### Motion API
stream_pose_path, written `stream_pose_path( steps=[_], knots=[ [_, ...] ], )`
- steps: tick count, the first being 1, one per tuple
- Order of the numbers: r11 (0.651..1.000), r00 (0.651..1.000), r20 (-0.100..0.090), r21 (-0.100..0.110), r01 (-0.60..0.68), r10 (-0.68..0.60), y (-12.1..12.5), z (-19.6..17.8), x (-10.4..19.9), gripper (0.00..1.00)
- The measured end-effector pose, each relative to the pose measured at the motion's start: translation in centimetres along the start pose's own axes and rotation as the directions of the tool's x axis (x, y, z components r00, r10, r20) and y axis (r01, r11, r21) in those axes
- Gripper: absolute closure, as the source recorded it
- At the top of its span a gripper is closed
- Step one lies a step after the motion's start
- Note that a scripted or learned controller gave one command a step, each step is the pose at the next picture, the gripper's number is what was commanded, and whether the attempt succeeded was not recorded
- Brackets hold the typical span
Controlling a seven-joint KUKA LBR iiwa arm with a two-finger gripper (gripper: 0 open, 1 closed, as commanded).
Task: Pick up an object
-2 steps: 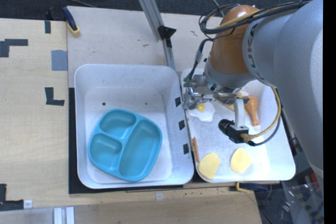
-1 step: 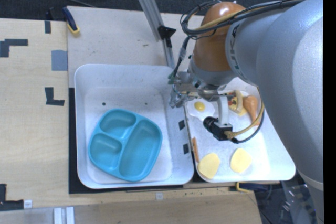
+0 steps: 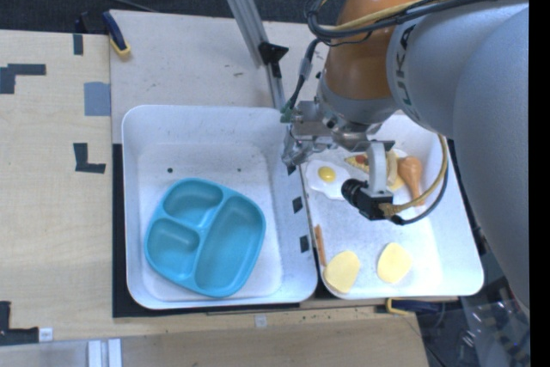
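Note:
My gripper point(image 3: 295, 152) hangs over the divider between the two bins, at the upper left corner of the right bin point(image 3: 447, 271). Just right of it lies a toy fried egg point(image 3: 326, 175). Further right are a hot dog piece point(image 3: 377, 161) and an orange drumstick-like piece point(image 3: 412, 175). Two pale yellow rounded pieces point(image 3: 342, 271) point(image 3: 394, 263) rest near the right bin's front edge. The large grey wrist hides the back part of the right bin.
A blue divided plate point(image 3: 204, 236) lies in the left bin point(image 3: 172, 133), toward its front. A black cable fitting point(image 3: 365, 198) dangles from the arm over the right bin. A slanted metal rail point(image 3: 241, 4) crosses behind the bins.

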State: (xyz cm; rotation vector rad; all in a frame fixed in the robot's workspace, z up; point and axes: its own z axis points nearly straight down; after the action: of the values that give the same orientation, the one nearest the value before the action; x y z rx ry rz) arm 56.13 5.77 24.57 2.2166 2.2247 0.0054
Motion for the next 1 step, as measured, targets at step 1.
stream_pose_path(
  steps=[1],
  knots=[
    [1.000, 1.000, 0.005, 0.010, -0.004, 0.004, 2.05, 6.13, -0.73, 1.00]
  ],
)
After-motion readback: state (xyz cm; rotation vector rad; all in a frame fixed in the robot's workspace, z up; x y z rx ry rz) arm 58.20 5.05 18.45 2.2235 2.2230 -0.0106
